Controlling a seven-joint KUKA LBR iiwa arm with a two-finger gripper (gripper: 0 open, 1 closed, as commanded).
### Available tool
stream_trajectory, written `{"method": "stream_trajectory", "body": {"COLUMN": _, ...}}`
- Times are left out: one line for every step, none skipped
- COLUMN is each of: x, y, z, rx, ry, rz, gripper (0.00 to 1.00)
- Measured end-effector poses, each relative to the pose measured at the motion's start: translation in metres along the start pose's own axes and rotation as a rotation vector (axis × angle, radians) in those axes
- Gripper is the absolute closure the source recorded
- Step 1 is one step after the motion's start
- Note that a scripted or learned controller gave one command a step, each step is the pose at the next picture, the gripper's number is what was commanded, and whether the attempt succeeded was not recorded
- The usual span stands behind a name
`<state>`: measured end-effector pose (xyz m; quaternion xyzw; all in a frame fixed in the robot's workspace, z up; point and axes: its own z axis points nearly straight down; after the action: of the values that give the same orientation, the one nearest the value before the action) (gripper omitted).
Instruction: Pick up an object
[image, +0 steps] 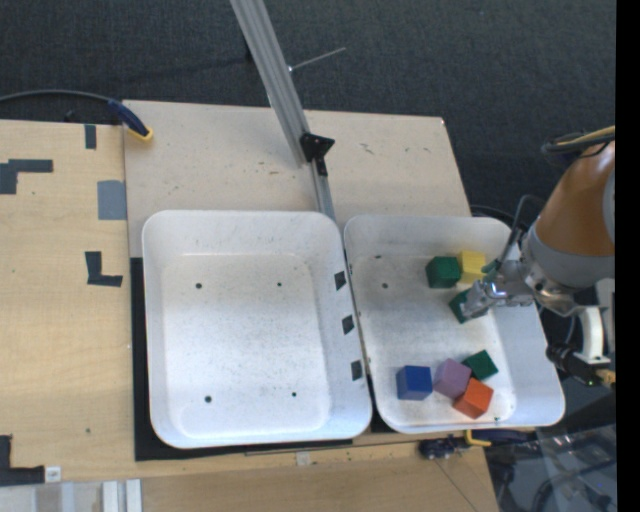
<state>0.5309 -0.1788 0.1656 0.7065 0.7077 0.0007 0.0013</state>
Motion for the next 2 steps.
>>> {"method": "stream_trajectory", "body": {"x": -0.006, "y": -0.007, "z": -0.054, "rx": -0.001, "ry": -0.001, "rz": 0.001, "gripper": 1.0}}
{"method": "stream_trajectory", "body": {"x": -0.006, "y": -0.007, "z": -0.081, "rx": 0.0, "ry": 0.0, "rz": 0.0, "gripper": 1.0}}
